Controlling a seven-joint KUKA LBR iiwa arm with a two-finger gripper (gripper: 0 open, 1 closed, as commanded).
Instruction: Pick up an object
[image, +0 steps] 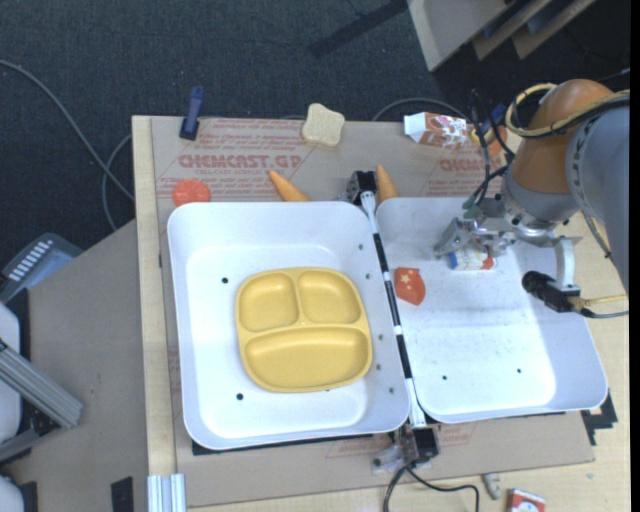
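Two white bins (200, 400) sit on the bench. At nine o'clock from the gripper (470, 243), apart from it, lies a small red toy (410, 286). How wide the gripper stands cannot be told.

Dark carpet (200, 50) lies beyond the brown worktop (250, 150), with a thin cable (75, 115) at far left and pale furniture (480, 30) at far right.
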